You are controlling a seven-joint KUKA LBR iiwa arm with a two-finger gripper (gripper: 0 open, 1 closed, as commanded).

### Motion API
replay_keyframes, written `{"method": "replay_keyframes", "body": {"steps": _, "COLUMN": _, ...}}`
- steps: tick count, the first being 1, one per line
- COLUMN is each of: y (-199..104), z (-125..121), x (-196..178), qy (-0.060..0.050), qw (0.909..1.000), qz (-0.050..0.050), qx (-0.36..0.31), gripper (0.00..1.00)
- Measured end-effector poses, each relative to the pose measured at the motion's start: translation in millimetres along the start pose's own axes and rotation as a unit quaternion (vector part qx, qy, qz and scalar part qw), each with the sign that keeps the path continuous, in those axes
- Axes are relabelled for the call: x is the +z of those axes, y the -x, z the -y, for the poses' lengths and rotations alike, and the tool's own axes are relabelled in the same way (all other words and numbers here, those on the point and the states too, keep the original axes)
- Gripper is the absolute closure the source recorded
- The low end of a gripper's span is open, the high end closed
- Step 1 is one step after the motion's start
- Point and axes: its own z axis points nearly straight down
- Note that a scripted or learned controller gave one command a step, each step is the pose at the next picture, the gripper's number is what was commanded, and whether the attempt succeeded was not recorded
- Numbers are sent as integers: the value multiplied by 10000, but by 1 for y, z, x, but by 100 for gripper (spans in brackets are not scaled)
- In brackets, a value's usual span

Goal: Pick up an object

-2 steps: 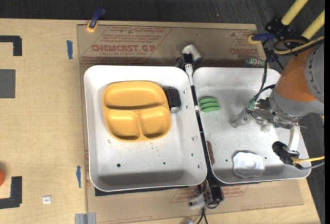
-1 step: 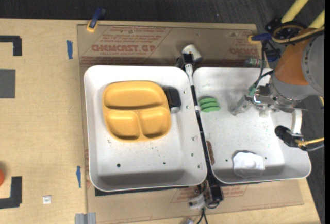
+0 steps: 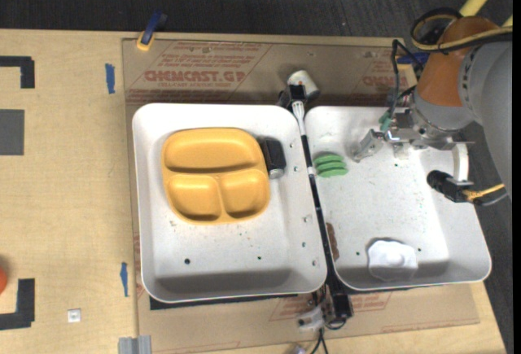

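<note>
Gripper [image 3: 368, 142] hangs over right bin [image 3: 456, 263], upper part; how far its fingers are spread can't be told, nothing visibly held. Green ridged object [image 3: 330, 165] lies just left of it. White object [image 3: 389, 255] near bin's front edge. Left bin [image 3: 155, 263] holds yellow divided tray [image 3: 216, 173], dark item [image 3: 273, 155] touching its right side. Cardboard-covered counter [image 3: 65, 206].

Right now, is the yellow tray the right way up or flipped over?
Right way up. The yellow tray lies flat in the left bin with its three hollow sections facing up, one long one above two smaller ones.
</note>
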Motion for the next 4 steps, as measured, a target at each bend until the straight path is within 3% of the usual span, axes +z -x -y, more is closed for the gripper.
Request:
{"method": "replay_keyframes", "body": {"steps": 1, "y": -10, "z": 141, "x": 0, "qy": -26, "qw": 10000, "qz": -15, "qx": 4, "gripper": 0}}
{"method": "replay_keyframes", "body": {"steps": 2, "y": -25, "z": 138, "x": -1, "qy": -3, "qw": 9808, "qz": -13, "qx": -1951, "gripper": 0}}
{"method": "replay_keyframes", "body": {"steps": 3, "y": -57, "z": 160, "x": -31, "qy": -20, "qw": 9911, "qz": -21, "qx": -1329, "gripper": 0}}
{"method": "replay_keyframes", "body": {"steps": 4, "y": -35, "z": 142, "x": -107, "qy": -6, "qw": 9973, "qz": -6, "qx": -739, "gripper": 0}}
